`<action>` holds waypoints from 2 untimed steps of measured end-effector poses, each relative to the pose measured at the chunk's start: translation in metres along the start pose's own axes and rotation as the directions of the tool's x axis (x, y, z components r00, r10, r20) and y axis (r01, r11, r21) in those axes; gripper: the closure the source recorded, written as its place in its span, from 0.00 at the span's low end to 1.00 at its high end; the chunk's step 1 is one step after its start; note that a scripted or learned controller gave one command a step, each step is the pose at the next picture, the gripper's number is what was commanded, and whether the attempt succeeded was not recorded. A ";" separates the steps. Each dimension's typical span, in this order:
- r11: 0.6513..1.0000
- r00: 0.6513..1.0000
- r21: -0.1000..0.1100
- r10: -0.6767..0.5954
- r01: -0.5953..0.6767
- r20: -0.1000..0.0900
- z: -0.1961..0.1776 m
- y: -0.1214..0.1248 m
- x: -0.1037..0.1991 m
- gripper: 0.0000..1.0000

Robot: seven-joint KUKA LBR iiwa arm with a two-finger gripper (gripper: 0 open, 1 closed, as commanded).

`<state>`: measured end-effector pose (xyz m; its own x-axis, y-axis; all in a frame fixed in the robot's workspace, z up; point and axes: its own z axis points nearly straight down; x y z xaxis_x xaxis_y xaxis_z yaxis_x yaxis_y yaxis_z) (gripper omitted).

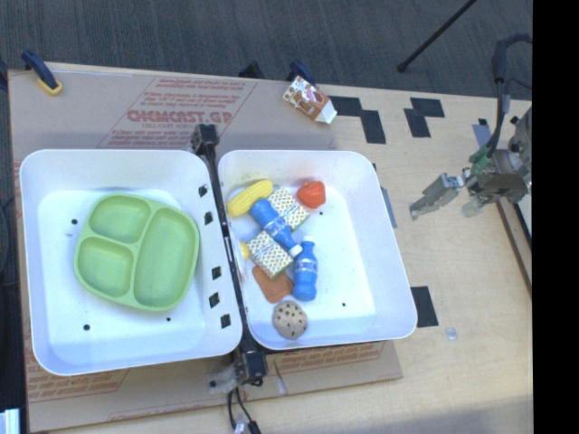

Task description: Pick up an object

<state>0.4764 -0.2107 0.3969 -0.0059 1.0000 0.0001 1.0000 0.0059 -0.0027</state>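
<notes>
The gripper [450, 197] is seen well to the right of the right bin [384, 260], over bare bench, its fingers spread wide with nothing between them. A banana [249, 197], blue bottles [305, 271], patterned cartons [270, 251] and a cookie [289, 318] are clustered in that bin's left half. A green divided plate [137, 253] lies in the left bin [36, 269].

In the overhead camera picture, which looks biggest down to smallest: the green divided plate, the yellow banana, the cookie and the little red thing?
1. Green divided plate, by far the largest.
2. Yellow banana.
3. Cookie and the red thing look about alike, so I won't rank them.
</notes>
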 end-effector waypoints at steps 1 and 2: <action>1.000 1.000 -0.006 0.001 -0.001 0.003 -0.112 0.000 -0.001 0.00; 1.000 1.000 -0.001 0.000 0.000 0.000 -0.004 0.012 0.000 0.00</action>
<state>0.4884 -0.2105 0.4011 -0.0057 1.0000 -0.0002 1.0000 0.0057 -0.0021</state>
